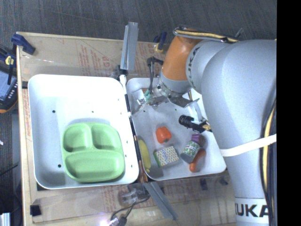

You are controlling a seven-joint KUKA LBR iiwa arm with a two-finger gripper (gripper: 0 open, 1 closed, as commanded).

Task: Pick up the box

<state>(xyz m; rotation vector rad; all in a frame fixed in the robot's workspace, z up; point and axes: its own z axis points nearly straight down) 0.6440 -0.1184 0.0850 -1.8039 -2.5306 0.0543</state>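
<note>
Two white bins: the left bin (42,126) holds one green tray (93,152); the right bin (214,161) holds one patterned box (166,156), at five o'clock from the gripper (146,98), well apart.

One fixed camera looks steeply down on both white bins (35,126); the arm (235,107) fills the frame's right.
</note>
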